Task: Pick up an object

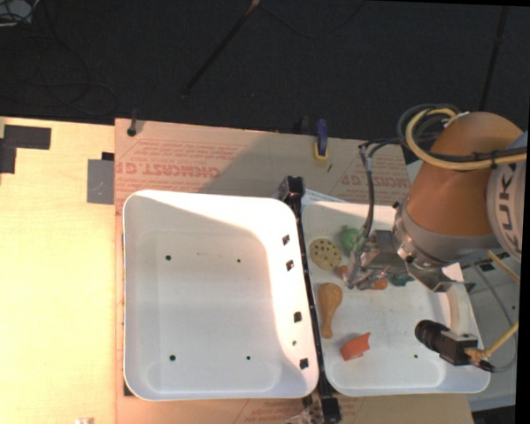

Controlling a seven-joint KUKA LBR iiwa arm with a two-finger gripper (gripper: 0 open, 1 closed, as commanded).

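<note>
Cardboard (205, 164) lies under both bins. It carries red printed lettering along its upper strip, and more along its lower edge at the bottom centre of the frame. The print appears upside down and is too faint to read with certainty. At the far right edge, dark letters that look like "UK" stand on the pale housing of the arm (461, 186), cut off by the frame.

The left bin (144, 245) takes up the centre of the picture, and its white floor is marked by a few small dark holes. The right bin (398, 378) touches it along a dark seam right of centre.

The gripper (361, 272) hangs low over the upper middle of the right bin, below the orange-banded wrist. From this angle it cannot be told whether it is open or closed, or whether it has hold of anything.

The pickable things all lie in the right bin:
- A small red piece (378, 281) and a teal piece (400, 278) sit just beside the gripper, on its right.
- A round tan biscuit with dark dots (325, 251) lies to the gripper's left.
- A green piece (350, 235) lies just above the biscuit, to its right.
- A tan drumstick shape (329, 303) lies below the biscuit, near the seam.
- A red-orange wedge (355, 346) rests lower down, towards the bin's bottom.

A blue clamp (321, 139) grips the cardboard's upper edge. Pale wooden bench (40, 283) fills the left of the frame.
</note>
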